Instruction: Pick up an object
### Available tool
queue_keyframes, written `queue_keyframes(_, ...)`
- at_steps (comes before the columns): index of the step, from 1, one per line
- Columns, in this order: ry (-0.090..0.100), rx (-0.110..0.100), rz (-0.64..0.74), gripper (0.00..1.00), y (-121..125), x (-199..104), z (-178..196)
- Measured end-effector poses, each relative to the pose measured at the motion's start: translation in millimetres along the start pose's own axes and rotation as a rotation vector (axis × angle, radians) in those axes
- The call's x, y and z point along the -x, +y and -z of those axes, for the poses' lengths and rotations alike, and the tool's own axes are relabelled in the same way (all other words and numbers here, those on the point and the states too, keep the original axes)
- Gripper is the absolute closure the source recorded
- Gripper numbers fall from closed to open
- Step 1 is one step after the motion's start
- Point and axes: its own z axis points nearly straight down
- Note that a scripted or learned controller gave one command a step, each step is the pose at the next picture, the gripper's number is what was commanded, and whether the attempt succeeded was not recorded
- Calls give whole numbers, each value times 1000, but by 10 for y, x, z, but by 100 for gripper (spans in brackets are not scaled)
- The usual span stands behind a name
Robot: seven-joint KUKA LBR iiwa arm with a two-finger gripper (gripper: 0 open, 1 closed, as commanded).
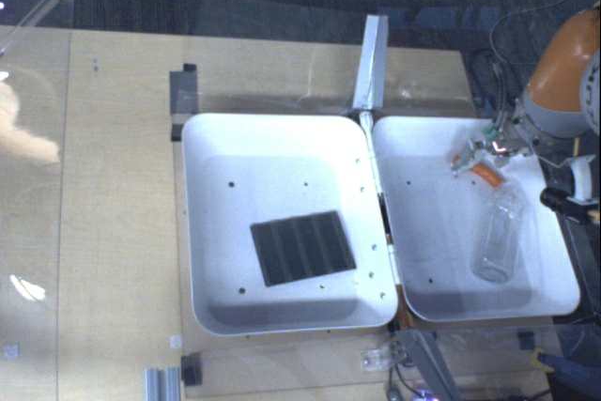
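My gripper (481,151): over the far part of the right bin (423,296), at the end of my grey arm with its orange band (562,70).
Jaw state: I cannot tell; the tips are small, metallic and blurred together.
Clear plastic bottle (498,239): lies on its side on the bin floor just below and slightly right of my jaws, its orange cap (485,173) pointing up at them, almost under my tips. I cannot tell whether cap and tips touch.
Dark ribbed mat (302,247): flat, rectangular, grooved lengthwise; far off to my left, in the left bin (202,202), slightly skewed.
Bins: shallow, white, rounded corners, small dark holes in the floors; side by side, rims touching.
Hard to read: the bottle is transparent, so its outline fades into the white floor; my arm is cut off at the frame edge.
Bench (94,202): pale wood, glare patches on its left.
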Motion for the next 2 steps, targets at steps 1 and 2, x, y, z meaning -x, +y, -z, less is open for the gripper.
queue_keyframes(1, -1, 4, 259, 0, 416, -592, 330)
queue_keyframes(2, -1, 3, 259, 0, 415, -591, 329)
